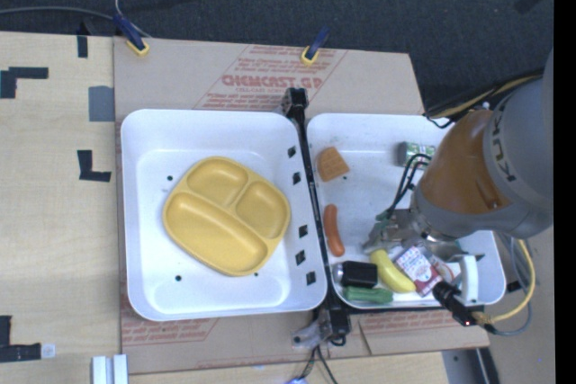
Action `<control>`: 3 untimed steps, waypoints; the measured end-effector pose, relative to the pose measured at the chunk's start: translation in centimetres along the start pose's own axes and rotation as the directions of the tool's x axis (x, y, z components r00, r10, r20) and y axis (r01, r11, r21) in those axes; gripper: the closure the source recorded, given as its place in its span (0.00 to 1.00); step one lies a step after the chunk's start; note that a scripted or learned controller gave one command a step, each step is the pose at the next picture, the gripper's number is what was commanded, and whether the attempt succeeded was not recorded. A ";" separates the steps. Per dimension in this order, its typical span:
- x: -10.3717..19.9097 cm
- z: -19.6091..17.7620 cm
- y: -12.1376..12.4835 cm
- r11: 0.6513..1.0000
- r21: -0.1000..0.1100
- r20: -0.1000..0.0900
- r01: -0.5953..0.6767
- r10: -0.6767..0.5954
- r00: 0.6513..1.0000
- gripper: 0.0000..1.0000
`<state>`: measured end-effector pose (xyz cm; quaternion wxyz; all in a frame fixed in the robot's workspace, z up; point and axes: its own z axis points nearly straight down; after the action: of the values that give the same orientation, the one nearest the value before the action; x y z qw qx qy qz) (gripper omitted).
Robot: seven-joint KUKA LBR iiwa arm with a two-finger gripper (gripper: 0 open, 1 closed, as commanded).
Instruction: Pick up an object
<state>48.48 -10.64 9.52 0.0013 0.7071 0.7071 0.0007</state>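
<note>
Gripper (389, 234) is hanging low over the right bin's (360, 126) near edge, just beside the banana (392, 272), probably lining up to grab it.

arm (504, 166) cropped at right, end effector (389, 234) fingers indistinct

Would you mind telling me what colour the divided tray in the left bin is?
Yellow. The divided tray shows plainly in the camera view, lying in the left bin.

yellow tray (227, 216), white bins (144, 193), orange sausage (334, 230)
</note>
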 end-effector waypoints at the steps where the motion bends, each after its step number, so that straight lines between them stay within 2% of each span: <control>1: 3.8 -8.9 0.0 1.000 0.003 -0.001 0.002 -0.002 1.000 1.00; 2: 11.6 -14.2 3.9 1.000 0.003 -0.002 0.003 -0.003 1.000 1.00; 3: 9.4 -8.8 0.3 1.000 0.006 -0.001 0.001 -0.001 1.000 1.00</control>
<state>48.74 -1.23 18.36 -0.0009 0.7069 0.7073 -0.0011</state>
